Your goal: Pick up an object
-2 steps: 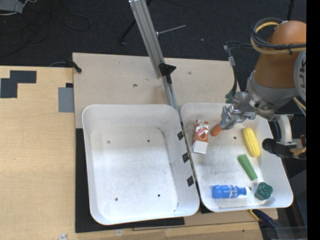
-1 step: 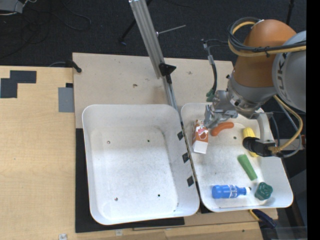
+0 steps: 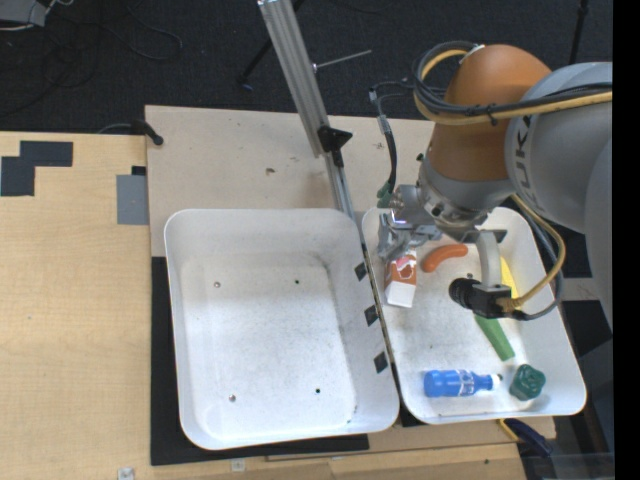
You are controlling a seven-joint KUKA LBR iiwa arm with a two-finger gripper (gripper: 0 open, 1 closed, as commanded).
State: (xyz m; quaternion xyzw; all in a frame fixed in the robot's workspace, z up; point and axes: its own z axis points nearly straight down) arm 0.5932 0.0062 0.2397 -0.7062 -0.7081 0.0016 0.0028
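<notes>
My gripper (image 3: pixel 402 236) hangs over right bin (image 3: pixel 560 408), 11 o'clock corner, just above small carton (image 3: pixel 402 280); grip state: can't tell. Risk: carton sits near bin wall w/ orange sausage-shaped toy (image 3: pixel 444 256) beside it, so pinch may slip.

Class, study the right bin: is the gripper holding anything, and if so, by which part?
It cannot be told. The gripper hangs just above the small red-and-white carton in the right bin, but this view does not show the carton between its fingers.

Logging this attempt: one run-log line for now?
tool over right bin | above small carton | grasp unconfirmed | blue bottle untouched
</notes>
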